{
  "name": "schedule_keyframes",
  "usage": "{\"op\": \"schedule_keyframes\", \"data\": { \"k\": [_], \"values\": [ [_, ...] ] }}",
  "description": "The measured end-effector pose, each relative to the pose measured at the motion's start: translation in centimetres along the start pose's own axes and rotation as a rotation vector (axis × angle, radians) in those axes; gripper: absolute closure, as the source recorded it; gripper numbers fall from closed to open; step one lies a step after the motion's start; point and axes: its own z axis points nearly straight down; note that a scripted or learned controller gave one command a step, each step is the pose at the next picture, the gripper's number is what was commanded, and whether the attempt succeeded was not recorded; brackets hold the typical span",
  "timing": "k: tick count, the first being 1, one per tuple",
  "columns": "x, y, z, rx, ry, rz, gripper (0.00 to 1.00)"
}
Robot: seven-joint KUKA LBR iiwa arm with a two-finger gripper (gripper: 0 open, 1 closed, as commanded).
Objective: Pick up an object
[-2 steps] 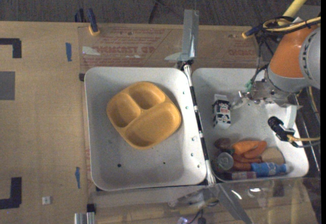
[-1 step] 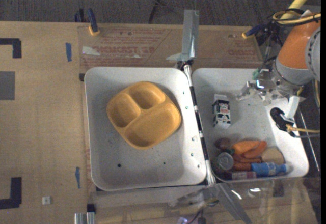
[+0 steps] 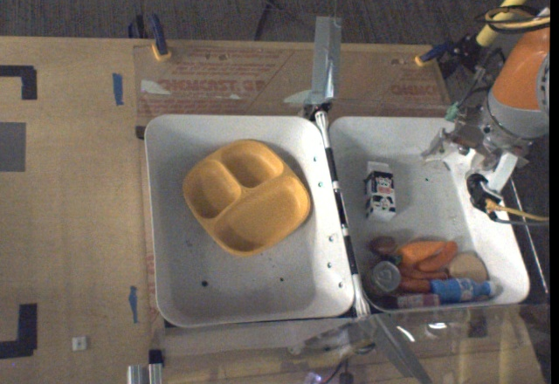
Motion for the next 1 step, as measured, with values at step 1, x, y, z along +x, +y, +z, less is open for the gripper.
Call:
{"op": "schedule_keyframes", "data": {
  "k": [1],
  "values": [
    [2.29, 2.91, 1.33, -0.013, -0.007, 0.139, 0.0]
  ]
}}
